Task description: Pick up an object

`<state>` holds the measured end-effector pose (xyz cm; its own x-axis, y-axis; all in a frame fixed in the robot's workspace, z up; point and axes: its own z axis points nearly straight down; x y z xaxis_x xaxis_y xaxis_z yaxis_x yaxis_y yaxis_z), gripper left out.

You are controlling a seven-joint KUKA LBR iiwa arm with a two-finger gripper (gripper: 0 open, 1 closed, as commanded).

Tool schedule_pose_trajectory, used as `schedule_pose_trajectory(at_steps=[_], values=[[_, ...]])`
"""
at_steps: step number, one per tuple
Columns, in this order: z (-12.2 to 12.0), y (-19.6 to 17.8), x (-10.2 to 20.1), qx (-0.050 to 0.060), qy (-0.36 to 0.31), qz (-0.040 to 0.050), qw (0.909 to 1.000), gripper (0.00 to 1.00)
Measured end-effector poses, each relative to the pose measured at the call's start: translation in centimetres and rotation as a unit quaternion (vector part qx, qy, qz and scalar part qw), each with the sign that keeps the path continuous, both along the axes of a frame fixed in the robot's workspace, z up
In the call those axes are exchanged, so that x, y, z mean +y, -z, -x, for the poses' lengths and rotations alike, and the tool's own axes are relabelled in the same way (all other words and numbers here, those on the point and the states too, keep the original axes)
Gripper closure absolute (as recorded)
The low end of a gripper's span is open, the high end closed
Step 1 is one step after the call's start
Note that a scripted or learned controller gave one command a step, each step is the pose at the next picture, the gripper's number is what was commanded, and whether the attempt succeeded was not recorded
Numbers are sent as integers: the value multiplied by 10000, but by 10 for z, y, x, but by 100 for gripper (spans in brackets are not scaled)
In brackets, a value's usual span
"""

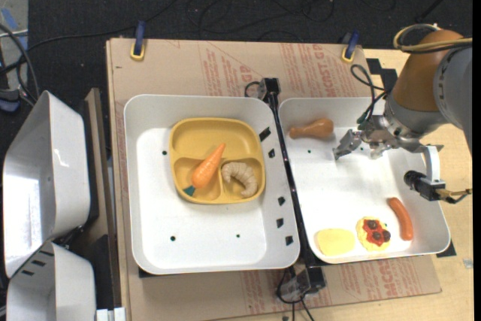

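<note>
The fingers (pixel 347 146) are over the upper part of the right bin (pixel 434 244), pointing left; whether they are spread or closed cannot be told, and nothing is visible between them. A drumstick (pixel 312 130) lies just up and left of them, near the bin's top left corner, apart from the fingers. The grey arm (pixel 421 98) with its orange band enters from the right and covers the bin's upper right corner. Along the near side of the right bin lie a sausage (pixel 400 217), a small pizza piece (pixel 373 232) with dark and red toppings, and a pale yellow disc (pixel 335 241), the disc and pizza piece touching or nearly so. The left bin (pixel 150 237) holds a yellow divided plate (pixel 188 135); an orange carrot (pixel 208 165) lies across the divider and a pale shrimp (pixel 242 177) sits in the lower right compartment. Both bins rest on a cardboard-covered tabletop (pixel 225 60) with two yellow clamps (pixel 137 49) at its far edge. Cables run over the dark floor behind.
</note>
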<state>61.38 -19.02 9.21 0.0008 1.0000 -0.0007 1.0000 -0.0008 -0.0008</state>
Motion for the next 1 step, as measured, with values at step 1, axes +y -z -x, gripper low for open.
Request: schedule_pose_trajectory(at_steps=[1], values=[[-1,-11,0,-14,-2,3,10000,100]])
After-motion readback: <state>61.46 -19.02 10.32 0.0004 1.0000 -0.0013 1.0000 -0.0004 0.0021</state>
